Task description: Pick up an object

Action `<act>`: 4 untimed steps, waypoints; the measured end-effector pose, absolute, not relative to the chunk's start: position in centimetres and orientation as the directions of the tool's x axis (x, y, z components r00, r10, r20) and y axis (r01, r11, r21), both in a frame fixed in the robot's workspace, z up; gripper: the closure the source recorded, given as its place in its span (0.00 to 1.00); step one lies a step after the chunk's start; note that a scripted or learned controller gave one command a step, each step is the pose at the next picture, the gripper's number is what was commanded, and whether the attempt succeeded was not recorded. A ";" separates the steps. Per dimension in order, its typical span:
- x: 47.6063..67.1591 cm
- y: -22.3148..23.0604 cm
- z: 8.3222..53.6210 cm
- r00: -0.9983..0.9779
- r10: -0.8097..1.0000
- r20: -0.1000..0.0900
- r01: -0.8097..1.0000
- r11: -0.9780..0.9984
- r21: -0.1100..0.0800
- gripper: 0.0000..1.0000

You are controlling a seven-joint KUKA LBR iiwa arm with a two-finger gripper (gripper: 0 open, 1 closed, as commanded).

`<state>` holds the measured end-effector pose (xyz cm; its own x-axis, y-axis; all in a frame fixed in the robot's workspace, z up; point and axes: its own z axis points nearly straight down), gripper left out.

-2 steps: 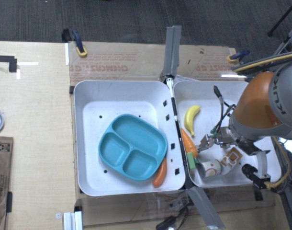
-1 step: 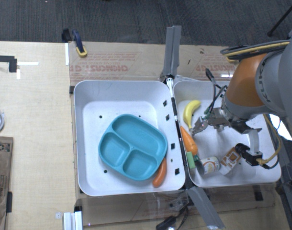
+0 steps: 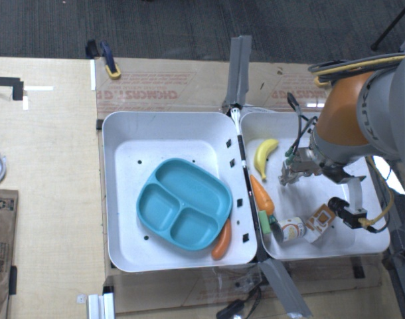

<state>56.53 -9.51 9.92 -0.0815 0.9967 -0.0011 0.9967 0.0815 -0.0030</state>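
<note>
Two-finger gripper (image 3: 287, 175), finger state indiscernible, hovers beside the curved yellow banana (image 3: 265, 155) near the right white bin's (image 3: 368, 243) back-left corner; descend centred over the fruit.

Site: I judged it a robotics lab | Evidence: I saw two white bins (image 3: 116, 178) on a plywood bench (image 3: 43, 145), grey carpet (image 3: 189, 12), a clamp (image 3: 109, 60), the KUKA arm (image 3: 362, 118), toy food for trials

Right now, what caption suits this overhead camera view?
Grey arm's gripper hovers in the right white bin beside a yellow banana; blue divided plate lies in the left bin.
</note>
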 end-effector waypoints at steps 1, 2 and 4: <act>64.6 -10.5 14.6 -0.123 0.992 -0.002 0.992 0.123 0.001 1.00; 64.6 -10.5 14.6 -0.123 0.992 -0.002 0.992 0.123 0.000 0.00; 59.6 -9.6 9.1 -0.300 0.954 0.000 0.954 0.300 -0.001 0.00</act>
